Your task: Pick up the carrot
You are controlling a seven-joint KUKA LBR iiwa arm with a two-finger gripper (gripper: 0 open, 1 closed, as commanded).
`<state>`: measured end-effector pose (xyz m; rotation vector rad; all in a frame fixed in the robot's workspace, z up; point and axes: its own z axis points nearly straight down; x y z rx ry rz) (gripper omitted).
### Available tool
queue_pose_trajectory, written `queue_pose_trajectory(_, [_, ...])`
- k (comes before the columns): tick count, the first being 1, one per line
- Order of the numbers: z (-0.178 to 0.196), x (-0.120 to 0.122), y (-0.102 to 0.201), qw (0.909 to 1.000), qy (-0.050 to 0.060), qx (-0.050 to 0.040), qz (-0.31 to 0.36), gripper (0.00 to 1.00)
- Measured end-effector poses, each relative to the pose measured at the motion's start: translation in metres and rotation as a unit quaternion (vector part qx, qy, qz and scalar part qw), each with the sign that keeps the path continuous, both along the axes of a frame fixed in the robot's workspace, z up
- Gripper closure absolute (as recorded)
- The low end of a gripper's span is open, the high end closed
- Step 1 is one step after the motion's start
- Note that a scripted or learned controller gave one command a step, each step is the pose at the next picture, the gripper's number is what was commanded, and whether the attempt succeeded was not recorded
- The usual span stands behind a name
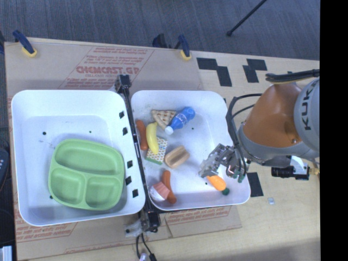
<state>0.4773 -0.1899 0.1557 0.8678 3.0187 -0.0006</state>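
Note:
The carrot point(217, 182) is small and orange with a green tip. It lies on the floor of the right bin point(217, 101), near that bin's front right corner. My gripper point(211, 170) hangs right over the carrot's upper left end, either touching it or just above it. The grey wrist and the orange band of the arm point(274, 121) reach in from the right over the bin's rim.
To the left in the right bin lie a blue bottle point(181, 118), a sandwich wedge point(162, 116), a banana point(151, 137), a bun point(176, 156), two sausages point(142, 135) and a round pink-and-white piece point(159, 190). A green divided plate point(86, 174) sits in the left bin point(32, 113).

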Motion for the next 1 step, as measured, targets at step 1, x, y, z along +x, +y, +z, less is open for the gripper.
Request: queue_pose_trajectory(1, [0.0098, -0.0002, 0.0076, 1.0, 0.0, -0.0001, -0.002, 1.0])
